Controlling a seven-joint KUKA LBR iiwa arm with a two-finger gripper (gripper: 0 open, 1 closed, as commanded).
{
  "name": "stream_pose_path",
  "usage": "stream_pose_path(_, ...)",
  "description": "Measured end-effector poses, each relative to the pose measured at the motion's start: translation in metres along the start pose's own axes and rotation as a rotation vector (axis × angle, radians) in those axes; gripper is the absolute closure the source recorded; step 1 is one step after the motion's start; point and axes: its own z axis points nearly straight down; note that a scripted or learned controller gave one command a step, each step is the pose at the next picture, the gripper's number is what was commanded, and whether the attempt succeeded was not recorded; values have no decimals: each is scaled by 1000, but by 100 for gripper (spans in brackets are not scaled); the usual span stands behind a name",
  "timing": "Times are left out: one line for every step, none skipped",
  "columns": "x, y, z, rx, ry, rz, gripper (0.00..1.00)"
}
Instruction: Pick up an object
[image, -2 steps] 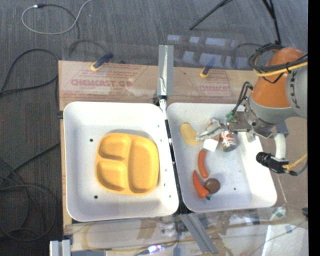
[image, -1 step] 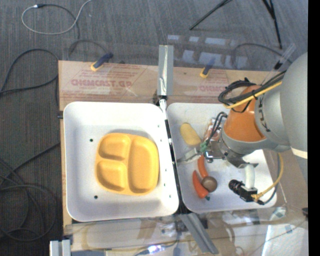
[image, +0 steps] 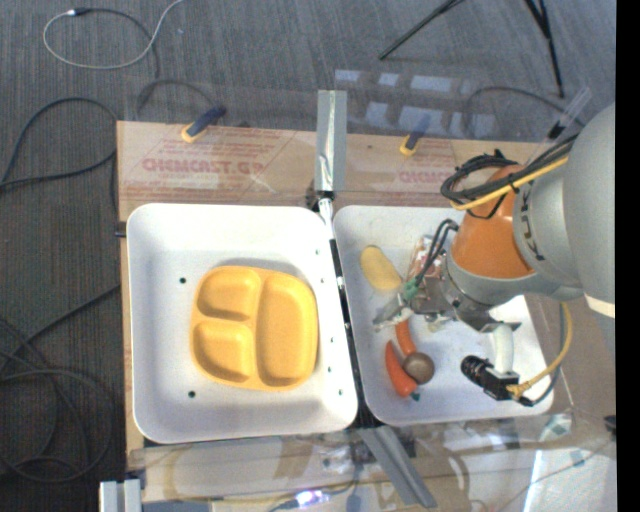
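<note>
Arm bends low (claw down) above carrot.

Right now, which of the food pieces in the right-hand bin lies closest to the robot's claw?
The orange carrot: its upper end lies just below the gripper. The pale potato sits farther up-left.

Two white bins on bench, side by side. One yellow three-compartment tray, frame centre-left. One pale potato-like piece, two orange-red carrots, one brown round thing, frame right. One arm
</note>
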Motion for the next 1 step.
stream_pose_path(26,30,-88,4,-4,103,100)
